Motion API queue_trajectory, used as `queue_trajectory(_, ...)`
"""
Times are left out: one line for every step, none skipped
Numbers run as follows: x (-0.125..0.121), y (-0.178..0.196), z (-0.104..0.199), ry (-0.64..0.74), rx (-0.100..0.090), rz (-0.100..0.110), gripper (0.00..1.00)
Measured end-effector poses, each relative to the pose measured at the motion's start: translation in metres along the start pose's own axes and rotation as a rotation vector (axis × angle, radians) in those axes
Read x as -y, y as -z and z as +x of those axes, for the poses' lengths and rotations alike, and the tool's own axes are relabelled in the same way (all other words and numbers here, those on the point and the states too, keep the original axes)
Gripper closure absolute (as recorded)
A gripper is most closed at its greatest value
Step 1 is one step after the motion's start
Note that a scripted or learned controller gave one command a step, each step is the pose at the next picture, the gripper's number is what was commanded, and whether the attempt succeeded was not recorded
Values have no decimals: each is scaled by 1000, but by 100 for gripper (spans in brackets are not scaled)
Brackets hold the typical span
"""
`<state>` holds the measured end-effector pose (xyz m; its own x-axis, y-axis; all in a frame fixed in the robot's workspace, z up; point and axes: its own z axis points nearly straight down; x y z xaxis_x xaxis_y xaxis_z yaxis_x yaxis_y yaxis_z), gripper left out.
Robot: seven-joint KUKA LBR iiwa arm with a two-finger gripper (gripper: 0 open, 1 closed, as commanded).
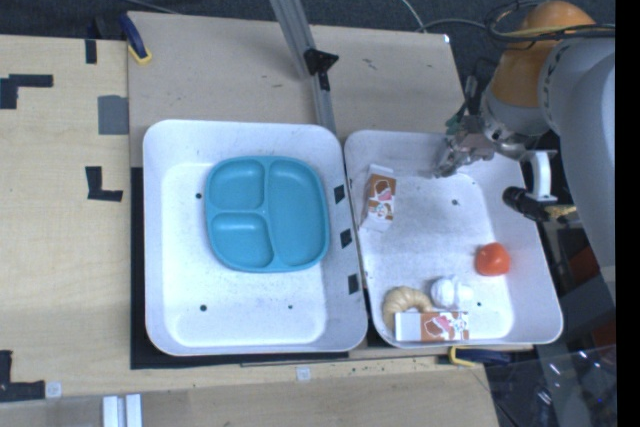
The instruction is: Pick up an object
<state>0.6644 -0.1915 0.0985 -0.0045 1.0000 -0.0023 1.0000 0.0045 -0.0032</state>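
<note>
Two white bins sit side by side on a wooden bench [250,75]. The left bin [165,245] holds a blue divided plate [267,213]. The right bin [520,310] holds a small carton [379,199], a red ball [491,259], a croissant [405,299], a white object [446,292] and a flat packet [432,325]. The pincer [452,158] hangs over its far corner.

- Carton [379,199]: small, brown-and-white, flat, upper left of right bin [540,300].
- Tomato [491,260]: red, right side.
- Croissant [405,300], white ball [445,292], second carton [433,325]: clustered along front edge.
</note>
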Motion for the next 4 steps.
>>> queue_trajectory(-9,58,-5,-3,0,-9,100)
queue_trajectory(-10,112,-5,-3,-1,-8,100)
queue_trajectory(19,123,47,0,-3,-2,100)
queue_trajectory(42,114,98,1,-3,0,100)
